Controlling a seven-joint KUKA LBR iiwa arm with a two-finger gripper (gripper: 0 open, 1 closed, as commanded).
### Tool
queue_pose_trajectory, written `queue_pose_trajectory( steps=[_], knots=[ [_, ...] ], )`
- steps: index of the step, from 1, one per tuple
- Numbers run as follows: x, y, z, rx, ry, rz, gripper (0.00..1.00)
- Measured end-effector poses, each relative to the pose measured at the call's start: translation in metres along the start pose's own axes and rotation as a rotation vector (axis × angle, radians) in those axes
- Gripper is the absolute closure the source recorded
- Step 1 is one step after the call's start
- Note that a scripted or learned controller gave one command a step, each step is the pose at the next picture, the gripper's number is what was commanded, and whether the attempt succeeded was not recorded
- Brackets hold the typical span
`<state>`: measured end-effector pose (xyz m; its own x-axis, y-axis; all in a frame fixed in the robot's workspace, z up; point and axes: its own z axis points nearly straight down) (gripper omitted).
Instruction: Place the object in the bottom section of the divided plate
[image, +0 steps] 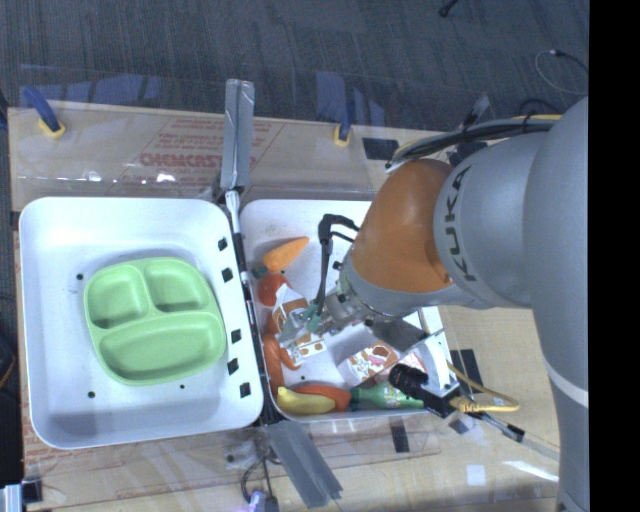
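Jaws low among toys (300, 335) in right bin (262, 215), green divided plate (154, 318) well apart.

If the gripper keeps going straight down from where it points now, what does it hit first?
Probably the small printed carton lying directly under the gripper in the right bin; depth is hard to judge.

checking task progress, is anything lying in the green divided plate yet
No, all three sections of the green divided plate in the left white bin show bare green, with the toy items lying in the right white bin.
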<state>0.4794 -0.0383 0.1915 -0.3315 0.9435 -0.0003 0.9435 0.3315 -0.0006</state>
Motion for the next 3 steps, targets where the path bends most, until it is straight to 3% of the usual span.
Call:
queue_pose_trajectory(
  steps=[1,2,3],
  knots=[
    [0.000,0.000,0.000,0.000,0.000,0.000,0.00],
    [0.000,0.001,-0.010,0.000,0.000,-0.005,1.00],
    [0.095,0.030,0.000,0.004,0.002,-0.080,1.00]
  ],
)
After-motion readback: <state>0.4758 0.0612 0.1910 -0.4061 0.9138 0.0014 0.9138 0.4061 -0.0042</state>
